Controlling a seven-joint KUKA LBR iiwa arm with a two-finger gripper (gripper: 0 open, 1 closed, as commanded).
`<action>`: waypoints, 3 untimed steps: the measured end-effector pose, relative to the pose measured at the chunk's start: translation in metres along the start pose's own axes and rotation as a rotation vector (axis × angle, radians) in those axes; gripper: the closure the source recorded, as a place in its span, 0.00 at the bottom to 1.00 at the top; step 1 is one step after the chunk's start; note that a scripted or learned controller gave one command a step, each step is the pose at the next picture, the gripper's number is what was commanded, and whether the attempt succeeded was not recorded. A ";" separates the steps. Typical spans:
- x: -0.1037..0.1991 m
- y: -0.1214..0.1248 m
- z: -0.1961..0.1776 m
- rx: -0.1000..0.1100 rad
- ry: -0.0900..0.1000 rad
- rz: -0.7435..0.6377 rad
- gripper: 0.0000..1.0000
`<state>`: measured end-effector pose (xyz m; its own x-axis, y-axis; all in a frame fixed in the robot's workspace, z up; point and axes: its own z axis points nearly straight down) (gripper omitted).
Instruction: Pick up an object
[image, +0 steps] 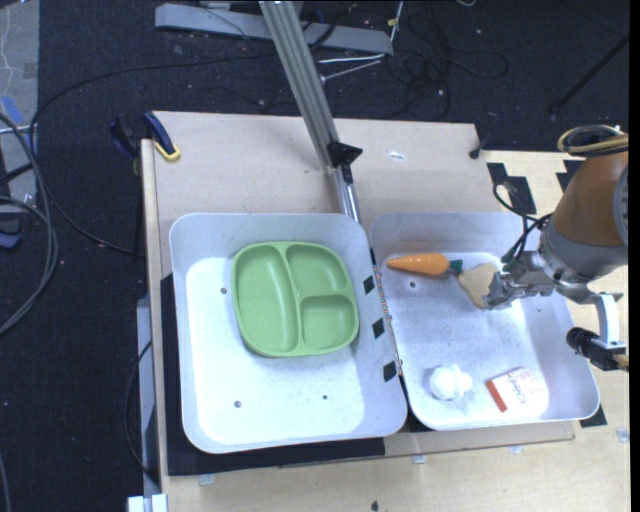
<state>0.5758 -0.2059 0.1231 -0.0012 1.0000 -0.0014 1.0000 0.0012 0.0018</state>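
White right bin (560, 345) holds carrot (418, 264), white lump (450, 381), red packet (516, 388); claw (497, 293) grip unclear.

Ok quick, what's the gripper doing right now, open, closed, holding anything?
Gripper: low in the right white bin, against a tan rounded object; open or closed cannot be told, and no hold is visible.

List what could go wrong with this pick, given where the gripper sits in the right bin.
1. The gripper is down at a tan object near the right bin's far wall; a grasp there may slip or only nudge it.
2. The carrot lies close beside the tan object, so it could get bumped.
3. The white object and red-and-white packet lie apart, probably safe.
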 end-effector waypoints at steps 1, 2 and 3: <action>-0.007 0.000 -0.062 -0.004 -0.002 0.001 1.00; -0.007 0.002 -0.094 -0.003 -0.001 -0.001 1.00; 0.035 -0.007 -0.098 0.002 0.003 -0.005 1.00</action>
<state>0.5685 -0.1705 0.2211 -0.0063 1.0000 0.0013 1.0000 0.0063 0.0001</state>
